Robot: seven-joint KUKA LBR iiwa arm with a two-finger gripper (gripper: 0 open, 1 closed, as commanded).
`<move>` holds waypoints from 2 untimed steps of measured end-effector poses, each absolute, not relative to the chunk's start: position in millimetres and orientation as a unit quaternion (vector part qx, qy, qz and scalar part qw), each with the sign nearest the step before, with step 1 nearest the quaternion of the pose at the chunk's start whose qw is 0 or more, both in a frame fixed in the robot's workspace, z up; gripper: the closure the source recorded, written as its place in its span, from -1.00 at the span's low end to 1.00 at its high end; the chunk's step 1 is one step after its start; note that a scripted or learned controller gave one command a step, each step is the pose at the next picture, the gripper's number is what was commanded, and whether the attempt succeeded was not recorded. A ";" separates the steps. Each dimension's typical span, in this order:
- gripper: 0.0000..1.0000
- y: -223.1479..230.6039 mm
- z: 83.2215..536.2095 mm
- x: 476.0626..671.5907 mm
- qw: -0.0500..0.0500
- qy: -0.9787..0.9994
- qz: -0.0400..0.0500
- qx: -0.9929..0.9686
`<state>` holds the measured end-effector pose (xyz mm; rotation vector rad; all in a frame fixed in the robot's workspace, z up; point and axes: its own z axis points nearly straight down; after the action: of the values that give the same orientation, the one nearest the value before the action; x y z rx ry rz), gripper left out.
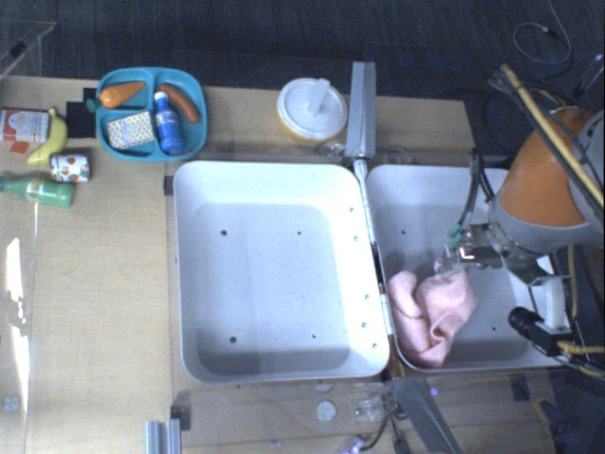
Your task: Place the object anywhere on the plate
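Two white bins (pixel 274 183) sit on the table. Inside the right bin (pixel 416 197) lies a pink cloth (pixel 430 315), with the hand (pixel 452 261) touching its top. I cannot tell its grip.

Bright, even overhead light; soft focus throughout.
You see the left bin (pixel 269 272) lit almost to white, with a faint grey shadow pooling along its near wall. Glare streaks the tabletop (pixel 85 282) at the far left edge. Fine detail is smeared everywhere, and the dark background above is grainy.
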<state>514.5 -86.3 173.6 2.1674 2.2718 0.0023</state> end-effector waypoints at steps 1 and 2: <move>1.00 -84.8 224.4 516.0 0.001 0.726 0.001 0.688; 1.00 -33.6 233.3 541.7 0.001 0.849 0.001 0.528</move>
<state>541.7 -33.6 233.3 1.6572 2.6657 0.0030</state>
